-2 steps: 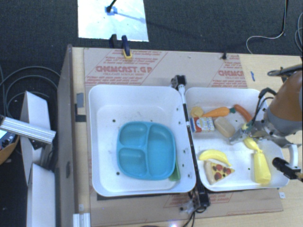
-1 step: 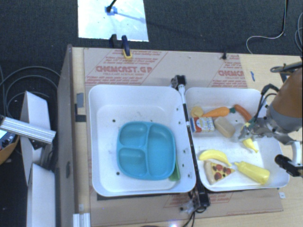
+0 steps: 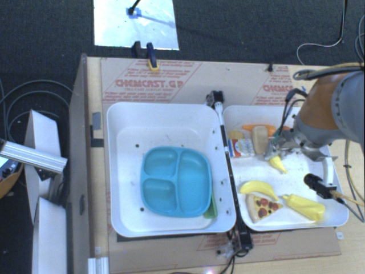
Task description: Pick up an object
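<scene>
My gripper (image 3: 275, 154) is low in the right bin (image 3: 344, 214), near its back middle, with the grey arm and its orange band (image 3: 318, 104) reaching in from the right. A small yellow piece (image 3: 278, 164) lies right under the gripper's tip, touching or nearly touching it. Just left of the gripper are a tan bread-like piece (image 3: 260, 138), an orange carrot (image 3: 252, 128) and a small printed packet (image 3: 244, 148). Nearer the front lie a banana (image 3: 258, 187), a pizza slice (image 3: 261, 205) and a yellow bottle (image 3: 304, 205).
The left bin (image 3: 114, 170) holds a blue divided plate (image 3: 175, 181) with a green item (image 3: 211, 209) poking out at its front right corner. A black part with cables (image 3: 317, 185) hangs over the right bin's right side. Cardboard surrounds both bins.
</scene>
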`<act>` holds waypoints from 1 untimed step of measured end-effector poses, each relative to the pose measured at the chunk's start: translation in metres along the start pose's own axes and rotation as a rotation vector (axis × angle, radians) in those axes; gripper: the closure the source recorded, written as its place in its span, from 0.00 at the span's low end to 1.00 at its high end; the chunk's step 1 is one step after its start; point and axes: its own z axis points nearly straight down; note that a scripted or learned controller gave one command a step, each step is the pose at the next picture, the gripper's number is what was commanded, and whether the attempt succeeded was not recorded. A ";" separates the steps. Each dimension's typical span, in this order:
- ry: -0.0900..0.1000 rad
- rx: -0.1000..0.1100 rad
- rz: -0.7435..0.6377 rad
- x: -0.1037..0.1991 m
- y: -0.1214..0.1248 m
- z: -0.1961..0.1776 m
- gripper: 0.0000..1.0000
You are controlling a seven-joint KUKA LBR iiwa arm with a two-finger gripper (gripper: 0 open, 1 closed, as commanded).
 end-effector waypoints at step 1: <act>-0.002 -0.013 0.000 0.038 0.020 -0.155 1.00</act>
